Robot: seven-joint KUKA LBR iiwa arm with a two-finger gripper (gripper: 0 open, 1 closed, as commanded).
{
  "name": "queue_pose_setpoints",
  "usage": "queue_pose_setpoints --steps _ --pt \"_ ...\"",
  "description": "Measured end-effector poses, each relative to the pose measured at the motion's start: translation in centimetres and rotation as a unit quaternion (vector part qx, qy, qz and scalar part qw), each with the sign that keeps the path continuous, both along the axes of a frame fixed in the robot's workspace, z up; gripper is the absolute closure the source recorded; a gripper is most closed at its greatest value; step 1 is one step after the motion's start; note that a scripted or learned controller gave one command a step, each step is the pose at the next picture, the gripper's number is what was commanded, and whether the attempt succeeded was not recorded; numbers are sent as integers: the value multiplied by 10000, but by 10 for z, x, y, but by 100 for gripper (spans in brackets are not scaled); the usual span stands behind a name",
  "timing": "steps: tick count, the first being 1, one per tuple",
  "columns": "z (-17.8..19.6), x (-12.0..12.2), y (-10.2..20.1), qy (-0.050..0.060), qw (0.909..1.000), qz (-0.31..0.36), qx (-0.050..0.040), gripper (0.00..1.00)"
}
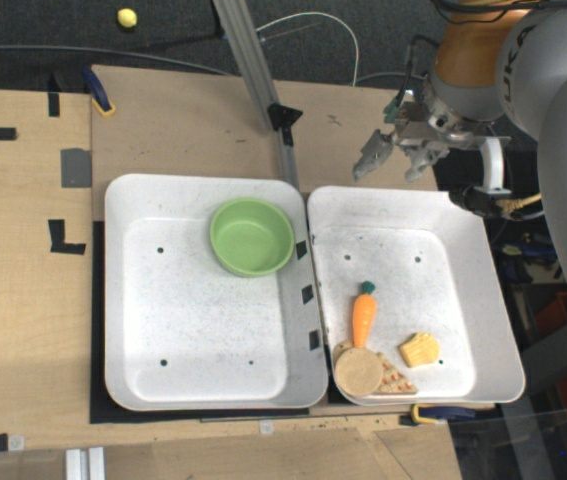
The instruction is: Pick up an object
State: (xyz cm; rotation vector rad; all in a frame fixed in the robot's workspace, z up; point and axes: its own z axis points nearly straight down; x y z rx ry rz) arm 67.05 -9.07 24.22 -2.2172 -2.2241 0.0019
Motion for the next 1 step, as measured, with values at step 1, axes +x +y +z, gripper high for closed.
queue_pose_setpoints --steps 1 --pt "0 0 0 1 10000 0 -2 0"
